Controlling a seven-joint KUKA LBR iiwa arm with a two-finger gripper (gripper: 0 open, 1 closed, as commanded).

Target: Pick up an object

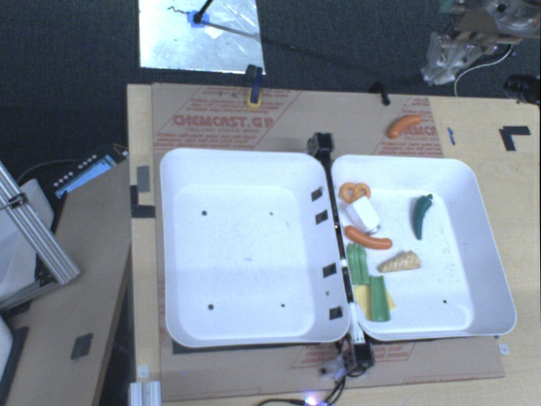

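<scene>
Hand [452, 57] is hovering beyond the far corner of the right bin [486, 227] (finger opening cannot be told), carrying nothing visible. Toys are lying against that bin's left wall: pretzel [354, 192], sausage [368, 240], green pepper [420, 215]. Approach step is seemingly pending; descending over one toy is coming next.

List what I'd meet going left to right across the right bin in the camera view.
Pretzel → white block → orange sausage → cone-shaped piece → dark green pepper. The green and yellow pieces at the bin's left wall overlap the first three in left-right position, so they are left out.
</scene>
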